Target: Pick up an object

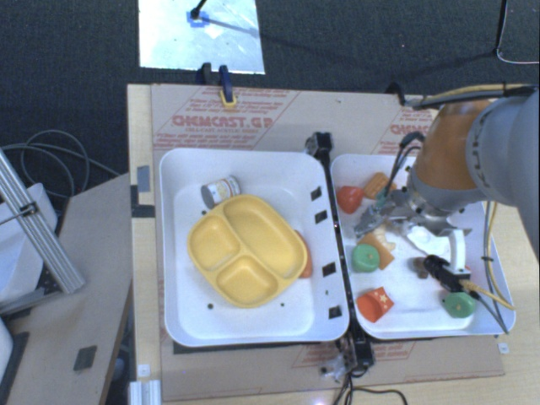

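Toys crowd the gripper (377, 216): red cup (349, 197), green piece (365, 258), orange block (375, 184).

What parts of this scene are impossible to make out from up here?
- Gripper: blurred against the toys, camera view; open or shut unclear.
- Orange piece in the left bin: mostly hidden under the yellow divided plate.
- Small can: label too small to read.
- Arm: cut off by the right edge.
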